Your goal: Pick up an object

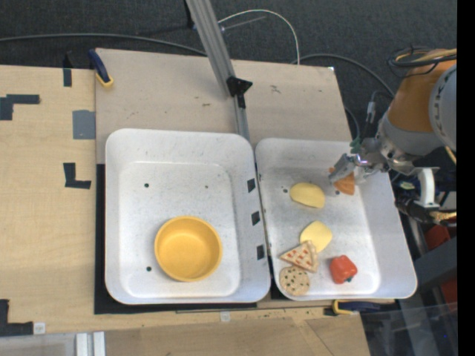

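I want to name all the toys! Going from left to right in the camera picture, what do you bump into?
Yellow bowl in the left bin → pizza slice → red pepper in the right bin → the gripper by a small orange thing.

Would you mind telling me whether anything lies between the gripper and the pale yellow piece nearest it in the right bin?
Nothing visible does. The gripper sits over the right bin's far right part, beside a small orange piece. The pale yellow piece lies just to its left, with bare bin floor between them.
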Motion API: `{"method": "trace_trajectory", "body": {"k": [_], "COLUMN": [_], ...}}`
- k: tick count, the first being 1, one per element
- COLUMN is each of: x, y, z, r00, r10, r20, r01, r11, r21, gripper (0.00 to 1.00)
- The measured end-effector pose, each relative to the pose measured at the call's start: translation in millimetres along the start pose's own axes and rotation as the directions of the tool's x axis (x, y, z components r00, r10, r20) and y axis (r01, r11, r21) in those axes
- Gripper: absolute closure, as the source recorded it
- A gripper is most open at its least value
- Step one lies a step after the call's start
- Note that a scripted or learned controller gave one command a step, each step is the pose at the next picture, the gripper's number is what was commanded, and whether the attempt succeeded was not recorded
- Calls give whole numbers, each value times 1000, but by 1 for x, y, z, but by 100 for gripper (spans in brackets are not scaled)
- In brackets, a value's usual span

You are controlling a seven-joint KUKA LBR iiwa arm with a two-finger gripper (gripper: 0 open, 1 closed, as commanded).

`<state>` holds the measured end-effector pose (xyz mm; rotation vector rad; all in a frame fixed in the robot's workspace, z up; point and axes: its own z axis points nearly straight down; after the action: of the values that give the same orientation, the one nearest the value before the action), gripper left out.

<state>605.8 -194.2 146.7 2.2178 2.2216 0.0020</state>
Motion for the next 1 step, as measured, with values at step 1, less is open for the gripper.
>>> {"method": "trace_trajectory", "body": {"k": [1], "x": [0], "y": [7], "z": [-44], "r00": [1000], "r10": [0], "r20": [0], "r01": [0], "r11": [1000], "r21": [-1], "gripper": [100]}}
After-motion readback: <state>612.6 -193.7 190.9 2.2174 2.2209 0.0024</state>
